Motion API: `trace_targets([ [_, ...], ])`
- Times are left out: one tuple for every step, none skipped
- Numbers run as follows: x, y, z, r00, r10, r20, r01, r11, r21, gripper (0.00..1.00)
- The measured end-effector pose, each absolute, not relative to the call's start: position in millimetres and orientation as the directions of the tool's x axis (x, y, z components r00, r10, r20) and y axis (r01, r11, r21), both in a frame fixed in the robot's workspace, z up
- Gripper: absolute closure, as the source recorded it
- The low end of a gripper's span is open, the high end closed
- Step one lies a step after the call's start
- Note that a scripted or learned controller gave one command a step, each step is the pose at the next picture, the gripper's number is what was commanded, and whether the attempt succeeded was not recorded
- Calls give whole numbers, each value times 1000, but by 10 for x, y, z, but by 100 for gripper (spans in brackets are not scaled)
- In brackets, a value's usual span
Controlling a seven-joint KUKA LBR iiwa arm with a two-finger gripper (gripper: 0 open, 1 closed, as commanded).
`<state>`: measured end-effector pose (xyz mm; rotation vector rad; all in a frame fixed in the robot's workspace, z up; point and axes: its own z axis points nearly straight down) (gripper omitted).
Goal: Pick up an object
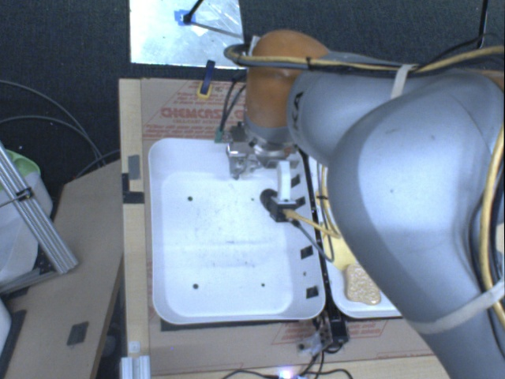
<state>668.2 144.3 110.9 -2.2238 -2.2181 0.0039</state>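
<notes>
Gripper (239, 163) low over far right corner of left bin (170, 290), just inside the rim; metal fingers seen end-on, opening not readable, cannot tell whether anything is held. Nothing visible between them.

Only candidate object in sight: pale tan, bumpy-surfaced piece (362, 284) lying in right bin (355, 309), near that bin's front edge, partly hidden under grey arm (410, 204). Identity unclear, maybe a textured toy or sponge. Long axis roughly front-to-back of the bin.

Key relation: object lies toward the viewer and to view-right of the gripper, across the divider between bins, well apart. Left bin floor below the gripper shows just dark specks and scuffs.

Judgement: reach needs a pull toward the front and a shift across to the right bin, then descent with fingers set across the object's short side.
</notes>
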Motion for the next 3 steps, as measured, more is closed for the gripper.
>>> trace_targets([
  [6208,1140,822,2,1000,-1,1000,-2,-6,100],
  [5131,778,1899,2,1000,1,1000,-2,4,100],
  [4908,1134,1691,-6,1000,2,1000,6,-2,100],
])
